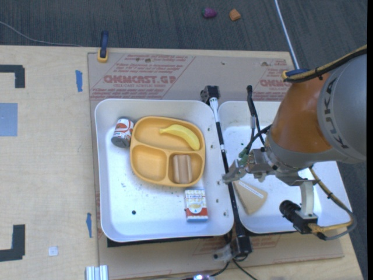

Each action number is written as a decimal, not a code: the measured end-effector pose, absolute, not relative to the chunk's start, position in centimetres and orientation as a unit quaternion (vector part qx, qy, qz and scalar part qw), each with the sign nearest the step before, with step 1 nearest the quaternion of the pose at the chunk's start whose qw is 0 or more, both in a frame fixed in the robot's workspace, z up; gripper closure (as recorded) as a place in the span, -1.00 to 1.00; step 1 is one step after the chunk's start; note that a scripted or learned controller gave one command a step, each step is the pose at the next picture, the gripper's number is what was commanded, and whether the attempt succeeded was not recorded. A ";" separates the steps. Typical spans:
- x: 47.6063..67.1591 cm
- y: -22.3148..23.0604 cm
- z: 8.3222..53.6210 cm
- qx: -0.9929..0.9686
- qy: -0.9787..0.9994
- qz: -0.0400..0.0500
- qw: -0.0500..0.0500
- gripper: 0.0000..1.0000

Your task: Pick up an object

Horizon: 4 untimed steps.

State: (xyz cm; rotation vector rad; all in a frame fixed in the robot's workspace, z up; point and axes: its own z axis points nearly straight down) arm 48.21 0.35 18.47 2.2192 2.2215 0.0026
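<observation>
My gripper (236,172) hangs low over the left side of the right bin (274,226), close to the wall between the two bins. A tan wedge-shaped piece (253,196) lies in that bin just below and right of the gripper, partly under the wrist. In the left bin (111,214) a yellow divided plate (145,159) carries a banana (182,135) and a brown sausage (182,168). A crushed soda can (122,132) lies at the plate's left. A small red and white carton (196,205) sits below the plate.
The grey and orange arm (315,121) covers most of the right bin. A black clamp (210,93) sits at the top of the seam between the bins. A purple bit (209,13) and an orange bit (234,15) lie on the floor beyond the bench.
</observation>
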 end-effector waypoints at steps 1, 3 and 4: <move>48.2 0.4 18.5 0.707 0.707 0.001 0.001 -1.00; 48.2 0.4 18.5 0.707 0.707 0.001 0.001 -1.00; 48.2 0.4 18.5 0.707 0.707 0.001 0.001 -1.00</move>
